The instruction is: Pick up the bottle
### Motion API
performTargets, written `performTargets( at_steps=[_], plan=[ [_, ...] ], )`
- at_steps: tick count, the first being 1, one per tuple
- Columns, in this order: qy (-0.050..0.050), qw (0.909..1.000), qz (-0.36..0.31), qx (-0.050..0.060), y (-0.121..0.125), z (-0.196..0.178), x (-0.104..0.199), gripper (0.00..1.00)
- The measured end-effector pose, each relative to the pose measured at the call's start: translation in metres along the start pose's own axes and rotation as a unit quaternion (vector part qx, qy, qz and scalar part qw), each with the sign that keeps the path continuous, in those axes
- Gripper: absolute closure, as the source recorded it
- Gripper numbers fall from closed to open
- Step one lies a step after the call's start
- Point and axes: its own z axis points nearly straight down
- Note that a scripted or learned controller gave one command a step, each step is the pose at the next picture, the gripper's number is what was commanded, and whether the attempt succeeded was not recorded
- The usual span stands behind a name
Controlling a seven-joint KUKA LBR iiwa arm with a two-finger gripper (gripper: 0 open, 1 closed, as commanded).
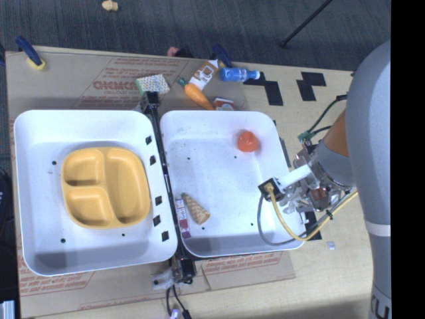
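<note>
While gripper (292, 198) state cannot be told, bottle (238, 75) lies outside both bins; it could be missed.

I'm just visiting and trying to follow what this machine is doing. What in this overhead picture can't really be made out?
- Gripper: its fingers are lost in wrist hardware and a yellow cable at the right bin's edge; open or shut is unclear.
- Blue bottle behind the bins: too small to read its label or see any contents.
- Arm: cut off by the frame's right edge.
- Beige thing in the right bin: too blurred to identify.
</note>
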Motion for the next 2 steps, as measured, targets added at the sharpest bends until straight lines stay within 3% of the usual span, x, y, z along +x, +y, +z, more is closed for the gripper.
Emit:
performTargets(
  at_steps=[2],
  plan=[
    [0.000, 1.0000, -0.001, 0.001, -0.012, -0.016, 0.003, 1.00]
  ],
)
